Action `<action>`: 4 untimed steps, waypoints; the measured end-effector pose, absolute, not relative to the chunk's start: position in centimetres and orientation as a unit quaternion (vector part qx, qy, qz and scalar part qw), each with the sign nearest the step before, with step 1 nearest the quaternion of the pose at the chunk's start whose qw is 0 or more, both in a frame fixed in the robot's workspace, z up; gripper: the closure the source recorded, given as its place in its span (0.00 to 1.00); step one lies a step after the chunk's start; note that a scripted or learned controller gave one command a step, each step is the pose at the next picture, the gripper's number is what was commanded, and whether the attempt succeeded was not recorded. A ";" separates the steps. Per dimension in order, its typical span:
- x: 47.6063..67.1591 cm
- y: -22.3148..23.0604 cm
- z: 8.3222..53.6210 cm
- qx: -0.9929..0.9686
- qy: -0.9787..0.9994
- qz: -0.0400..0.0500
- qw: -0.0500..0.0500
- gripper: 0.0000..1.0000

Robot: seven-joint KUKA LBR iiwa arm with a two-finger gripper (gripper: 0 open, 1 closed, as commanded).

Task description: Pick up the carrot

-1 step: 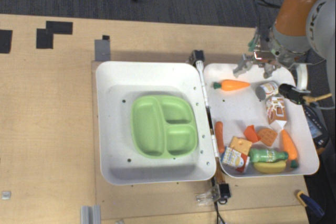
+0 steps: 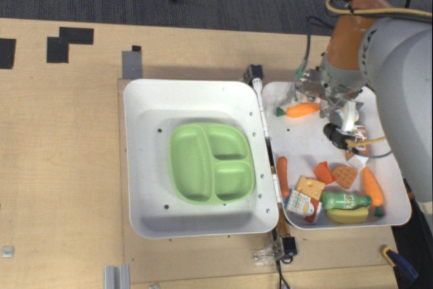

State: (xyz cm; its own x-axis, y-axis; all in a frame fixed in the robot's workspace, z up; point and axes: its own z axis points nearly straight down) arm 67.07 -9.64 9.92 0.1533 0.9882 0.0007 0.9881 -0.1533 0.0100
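Carrot [image 2: 302, 109] lies beside gripper [image 2: 323, 99], apart from toy food pile [image 2: 335, 194].

2 white bins [image 2: 145, 166], 1 green tray [image 2: 210, 162], 2 carrots [image 2: 302, 110], 1 green bottle [image 2: 345, 201], 1 banana [image 2: 348, 215].

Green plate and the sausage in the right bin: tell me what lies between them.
In the camera view, between the green plate and the sausage lie the left bin's white wall and the seam where both bins' rims meet.
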 end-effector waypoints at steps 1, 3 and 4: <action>64.5 -8.5 9.4 0.674 0.738 0.007 0.011 0.00; 67.1 -8.7 10.5 0.618 0.786 -0.001 -0.005 1.00; 63.7 -2.2 18.6 0.649 0.761 0.002 0.002 1.00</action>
State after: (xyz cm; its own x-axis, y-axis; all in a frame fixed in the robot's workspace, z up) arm 63.72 -2.20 18.61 -0.1588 0.9873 -0.0001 0.9873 0.1588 0.0052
